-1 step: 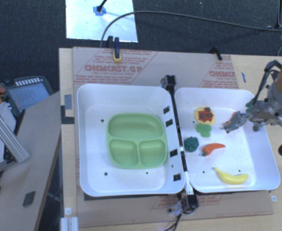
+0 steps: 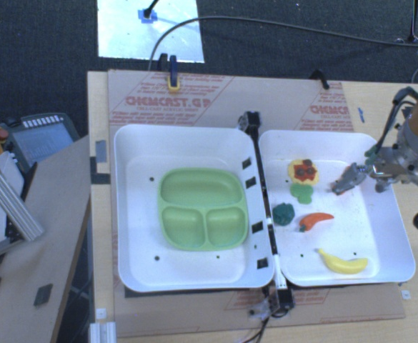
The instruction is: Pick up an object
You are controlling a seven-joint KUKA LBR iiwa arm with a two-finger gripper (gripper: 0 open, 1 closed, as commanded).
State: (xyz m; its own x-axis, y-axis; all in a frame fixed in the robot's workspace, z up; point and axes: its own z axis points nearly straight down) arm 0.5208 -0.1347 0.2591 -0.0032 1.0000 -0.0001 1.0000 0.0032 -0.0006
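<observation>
Nearest the camera in the right bin (image 2: 401, 259) lies a yellow banana (image 2: 343, 263), close to that bin's front wall. Just behind the banana, toward the divider between the bins, an orange carrot (image 2: 316, 220) lies at a slant, and a dark green broccoli-like piece (image 2: 284, 214) sits just beside the carrot on the divider side. Farther back from the carrot stands a yellow-and-light-green toy with a red top (image 2: 304, 177) — its exact kind is hard to tell.

The gripper (image 2: 344, 181) hangs over the right bin at about the same depth as that red-topped toy, on the side away from the divider, with bare white floor between the two. Its grey fingers point toward the toy, and I cannot tell whether they are spread or closed. No object can be seen between them. The carrot lies near the gripper, a little in front of it; the banana is well apart from it.

In the left bin (image 2: 133, 191), beyond the divider from the carrot, rests a light green compartment tray (image 2: 201, 207) — three sections, all showing plain green.
</observation>
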